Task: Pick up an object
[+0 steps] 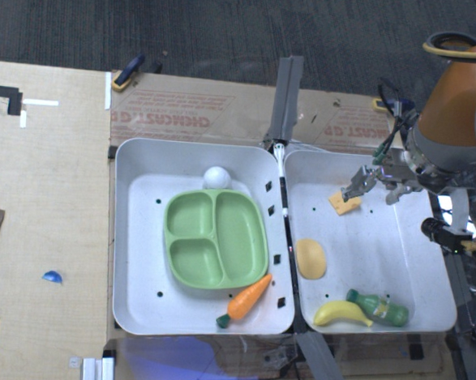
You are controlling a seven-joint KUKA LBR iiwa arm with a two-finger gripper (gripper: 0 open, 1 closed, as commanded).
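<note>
A green plate (pixel 216 239), orange carrot (pixel 247 298), white ball (pixel 216 176), yellow banana (pixel 341 315) and green bottle (pixel 381 309) lie in white bins (pixel 129 242).

right bin (pixel 428 263) middle: open floor | front edge: banana (pixel 341 315), green bottle (pixel 380 309) | left wall: yellow lump (pixel 310 258)

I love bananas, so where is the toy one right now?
The banana lies in the right bin, near its front edge, touching the green bottle and just below the yellow bun.

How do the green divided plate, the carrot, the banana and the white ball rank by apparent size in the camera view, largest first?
1. Green divided plate
2. Carrot and banana: look alike in length, so not ranked apart
3. White ball
</note>
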